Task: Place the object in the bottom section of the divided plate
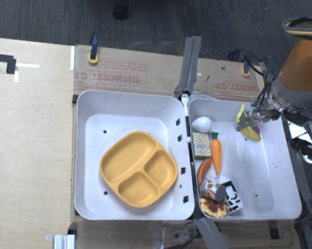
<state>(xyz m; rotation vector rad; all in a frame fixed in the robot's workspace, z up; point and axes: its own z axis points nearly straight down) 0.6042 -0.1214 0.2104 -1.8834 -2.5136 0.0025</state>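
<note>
The yellow divided plate (pixel 138 170) lies in the left bin (pixel 90 143), with one large section at its upper left and two smaller ones along its lower right. My gripper (pixel 246 122) is in the upper part of the right bin (pixel 270 173), directly over a yellow toy with a purple tip (pixel 251 133). The toy's yellow shows on both sides of the gripper's metal end. Whether the toy rests on the bin floor or is raised off it is unclear from this angle.
Along the right bin's left side lie a white egg (pixel 202 123), a cracker (pixel 200 144), a carrot (pixel 215 154), a sausage (pixel 203 168), a black-and-white packet (pixel 225 192) and a pizza slice (pixel 213 207). A grey divider bar (pixel 190 67) stands between the bins.
</note>
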